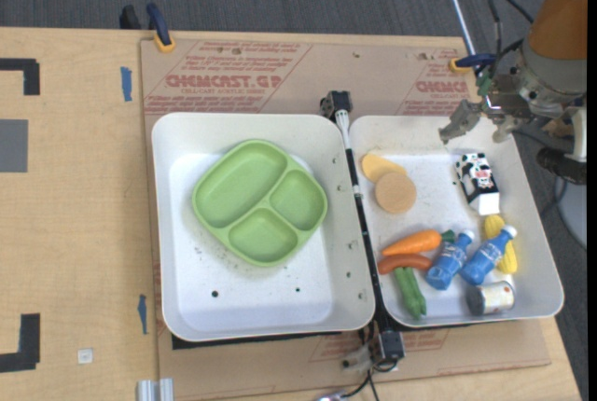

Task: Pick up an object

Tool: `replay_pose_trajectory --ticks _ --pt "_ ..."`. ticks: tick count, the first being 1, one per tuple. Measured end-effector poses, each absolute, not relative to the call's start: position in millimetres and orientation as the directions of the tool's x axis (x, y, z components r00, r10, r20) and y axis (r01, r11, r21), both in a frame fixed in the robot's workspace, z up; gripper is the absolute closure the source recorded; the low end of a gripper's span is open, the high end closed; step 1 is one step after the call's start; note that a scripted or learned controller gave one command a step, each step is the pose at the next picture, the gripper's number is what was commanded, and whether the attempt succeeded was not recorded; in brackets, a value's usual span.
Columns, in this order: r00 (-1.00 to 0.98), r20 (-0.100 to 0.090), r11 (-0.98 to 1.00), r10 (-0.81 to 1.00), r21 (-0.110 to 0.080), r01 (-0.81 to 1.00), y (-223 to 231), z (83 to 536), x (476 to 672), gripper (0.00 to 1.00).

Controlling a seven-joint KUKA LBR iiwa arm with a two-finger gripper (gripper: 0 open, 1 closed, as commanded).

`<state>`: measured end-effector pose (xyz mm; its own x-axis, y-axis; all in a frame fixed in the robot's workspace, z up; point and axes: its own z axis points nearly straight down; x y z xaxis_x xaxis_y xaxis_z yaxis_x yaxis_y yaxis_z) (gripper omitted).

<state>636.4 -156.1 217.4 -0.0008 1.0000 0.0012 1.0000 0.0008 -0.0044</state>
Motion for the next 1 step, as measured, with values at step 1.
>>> replay_pose_trajectory --ticks 1 --pt "-0.101 0.011 0.101 0.995 -0.001 0.995 -210.9 97.7 631.9 0.00"
